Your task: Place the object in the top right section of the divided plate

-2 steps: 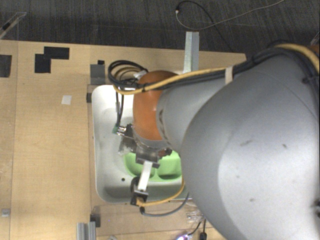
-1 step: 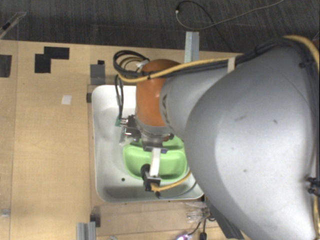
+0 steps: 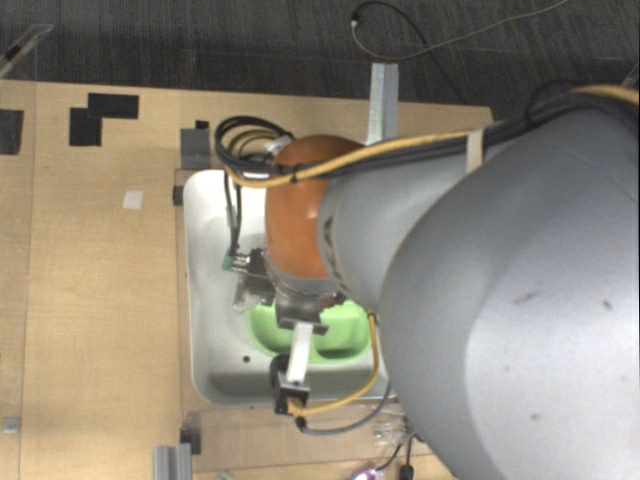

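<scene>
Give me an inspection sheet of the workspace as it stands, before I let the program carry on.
surface: wooden bench with black marks at its far left; a white bin sits on it.
job's things: green divided plate lies in the white bin, mostly covered by the arm; the object to place cannot be made out.
clutter: nothing seen.
grippers: gripper hangs over the plate; its state cannot be told.
cables: black cable loops at the bin's far edge; thin black cable on the floor.
surroundings: dark carpet beyond the bench; metal post at its far edge.
</scene>
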